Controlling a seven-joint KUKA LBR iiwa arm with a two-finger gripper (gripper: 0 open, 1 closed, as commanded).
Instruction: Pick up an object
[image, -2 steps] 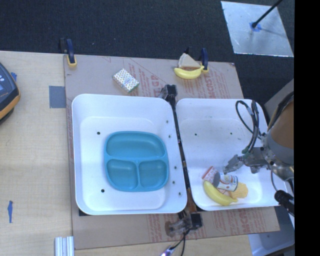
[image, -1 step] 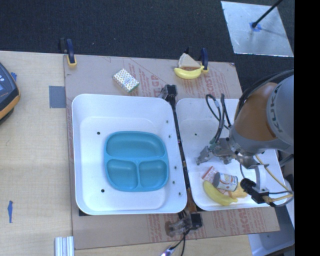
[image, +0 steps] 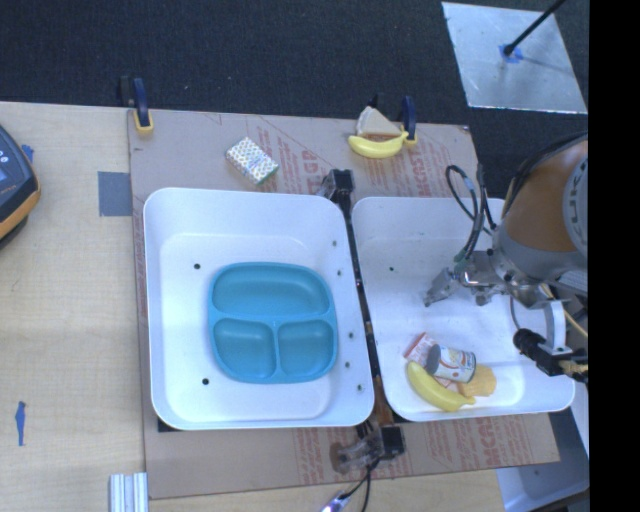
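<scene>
Brown board on a pale bench carries two white bins side by side, with dark floor beyond. Over the right bin (image: 400, 230) hangs the arm, entering from the right, and its claw (image: 447, 287) sits low above the bin's middle, pointing toward the divide between the bins. Whether it is spread or closed I cannot tell: the tip reads as a small grey shape with no clear gap, and nothing is seen gripped in it.

What matters for the coming move is the small heap below the claw, toward the near rim of the same bin. A banana (image: 436, 389) lies there, its long axis running slantwise from upper left to lower right, curving along the rim. Touching it on the claw's side is a small packet (image: 449, 362) with a red-and-white label, and a yellow bit (image: 484, 380) rests just beside both, on the arm's side. So the target lies nearly straight down the view from the claw, near but apart from it.

Left of the claw, across the divide, the other bin (image: 160, 300) holds a blue tray (image: 272, 322), well apart. Beyond the claw, outside the bins, lie a second banana (image: 376, 146) and a patterned box (image: 251, 160).

My guess is a short pull back toward the near rim, wrist turned across the banana's length.
</scene>
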